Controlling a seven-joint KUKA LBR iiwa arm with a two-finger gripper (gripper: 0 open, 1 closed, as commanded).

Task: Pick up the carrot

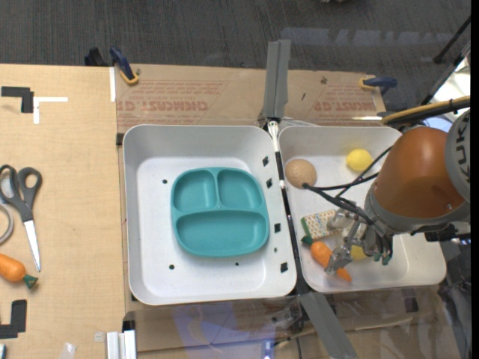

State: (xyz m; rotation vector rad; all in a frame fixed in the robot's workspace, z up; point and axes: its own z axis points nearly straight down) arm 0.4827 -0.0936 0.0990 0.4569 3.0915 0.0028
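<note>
Pale plywood desk (67, 170) over dark carpet (187, 13) carries cardboard (194, 99) beneath two white bins. The carrot (322, 253) lies in the right bin (426, 264), touching the pincer (340, 259); its spread I cannot tell.

Orange carrot (322, 253), teal plate (220, 212), yellow lemon (359, 159), white bins (142, 223).

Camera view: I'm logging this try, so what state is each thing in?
carrot: lying in the right bin, at the gripper's tip
gripper: low over the carrot
teal plate: flat in the left bin
scissors: closed, on the bench
second carrot: lying on the bench
</note>
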